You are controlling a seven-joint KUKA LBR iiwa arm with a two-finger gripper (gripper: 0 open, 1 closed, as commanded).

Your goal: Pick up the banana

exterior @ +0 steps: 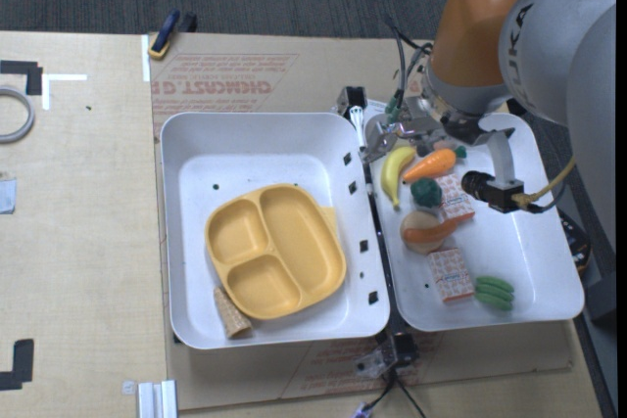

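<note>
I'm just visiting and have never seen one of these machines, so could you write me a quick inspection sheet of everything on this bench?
Surface: two white bins, left bin, right bin, on cardboard.
Job's things: banana lies in the right bin's near-left corner, beside a toy carrot.
Clutter: yellow divided plate in left bin; green pods and small printed packet in right bin.
Pincer: pincer hovers just above the banana; grip unclear.
Cables: wires along the arm's wrist.
Surroundings: blue clip on the bench.

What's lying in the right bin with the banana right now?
In the right bin: banana, carrot, a green-topped piece, two printed packets, a green pod. The arm covers the bin's far corner.
</note>
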